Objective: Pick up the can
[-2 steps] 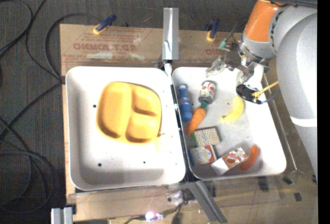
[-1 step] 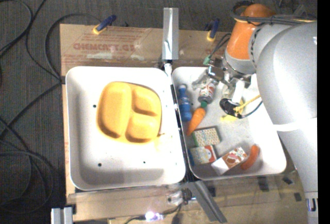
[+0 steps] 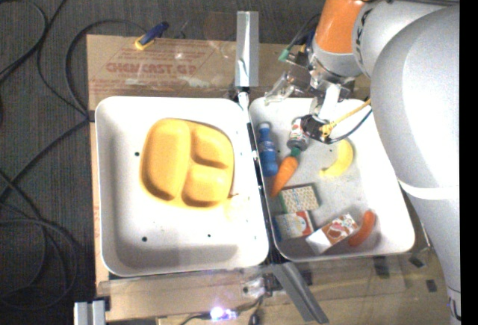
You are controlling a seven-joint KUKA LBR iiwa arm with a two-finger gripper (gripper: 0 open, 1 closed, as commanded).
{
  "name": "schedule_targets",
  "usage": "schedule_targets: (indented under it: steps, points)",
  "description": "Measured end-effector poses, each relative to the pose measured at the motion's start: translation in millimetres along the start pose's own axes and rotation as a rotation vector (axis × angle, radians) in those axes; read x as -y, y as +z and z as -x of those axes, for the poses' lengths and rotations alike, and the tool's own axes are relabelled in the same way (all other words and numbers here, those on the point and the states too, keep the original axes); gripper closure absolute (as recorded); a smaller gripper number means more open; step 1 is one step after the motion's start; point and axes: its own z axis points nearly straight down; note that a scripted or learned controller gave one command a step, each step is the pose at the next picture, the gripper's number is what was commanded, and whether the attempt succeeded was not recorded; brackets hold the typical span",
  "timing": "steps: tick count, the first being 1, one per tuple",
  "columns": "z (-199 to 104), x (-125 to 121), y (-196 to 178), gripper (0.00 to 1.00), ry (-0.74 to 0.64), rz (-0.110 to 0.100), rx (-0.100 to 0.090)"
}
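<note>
Can (image 3: 298, 135): small, dark body, reddish label, pale top, standing roughly upright in the right bin (image 3: 388, 237), far-middle, just far of the carrot (image 3: 283, 173). Gripper (image 3: 317, 125) right beside it; contact unclear, and can't tell whether it's wide or narrow. Blue bottle (image 3: 265, 150) to the left, banana (image 3: 340, 159) to the right.

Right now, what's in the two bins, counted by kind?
Yellow divided tray: 1
Blue bottle: 1
Carrot: 1
Can: 1
Banana: 1
Small boxes: 3
Sausage: 1
Total: 9
</note>
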Motion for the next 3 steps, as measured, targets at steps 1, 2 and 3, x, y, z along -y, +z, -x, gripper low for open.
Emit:
schedule_targets:
  steps: [1,2,3]
  points:
    - [68.7,32.0,94.3,0.0,-0.032,0.003,-0.002]
    - [63.9,-26.3,97.4,0.0,0.045,-0.026,0.002]
    - [63.3,-28.6,86.6,1.0,0.046,-0.012,0.003]
